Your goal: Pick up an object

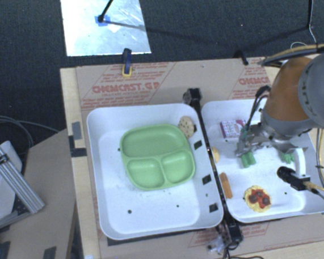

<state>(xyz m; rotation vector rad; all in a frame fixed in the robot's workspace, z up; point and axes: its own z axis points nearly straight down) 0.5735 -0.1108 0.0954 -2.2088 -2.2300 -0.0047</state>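
Observation:
In the right bin (314, 205) my gripper (246, 147) hangs low over the middle, reaching in from the right. A small green object (248, 159) lies on the bin floor right under its tip, touching or nearly touching it. A pink-and-white packet (231, 128) lies just behind the gripper. A round yellow toy pizza with red topping (258, 197) sits near the bin's front. An orange stick-shaped piece (226, 185) lies along the bin's left wall. Another green piece (287, 157) peeks out under the wrist.
The left bin (110, 216) holds a green divided plate (156, 156) and a brown cookie (187, 126) at its back right corner. A small yellow piece (215, 155) rests by the divider between the bins. The grey arm (299, 98) covers the right bin's back right part.

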